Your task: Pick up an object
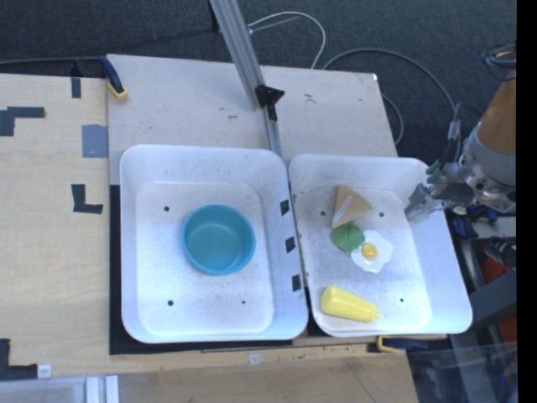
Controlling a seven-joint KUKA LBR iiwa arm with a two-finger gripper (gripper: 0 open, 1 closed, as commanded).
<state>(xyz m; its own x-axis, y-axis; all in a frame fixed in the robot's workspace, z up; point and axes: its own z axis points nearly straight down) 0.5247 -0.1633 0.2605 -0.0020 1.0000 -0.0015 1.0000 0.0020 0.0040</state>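
Lying in the right-hand white bin [436, 305] are four small things: a tan wedge [349, 204] towards the far side, a green lump [346, 238] touching its near edge, a toy fried egg [372, 252] just right of the green lump, and a yellow cone-like piece [348, 305] on its side near the bin's near rim, apart from the other three. None of them is lifted. The left-hand white bin [138, 225] holds a single blue bowl [219, 238], upright and roughly in the middle of the floor. The gripper [419, 202] sits over the right rim of the right bin, right of the wedge and clear of every object; from here I cannot tell how it is set. A grey metal pole [239, 36] slants down to the far edge where the two bins meet. No writing or labels are readable anywhere.
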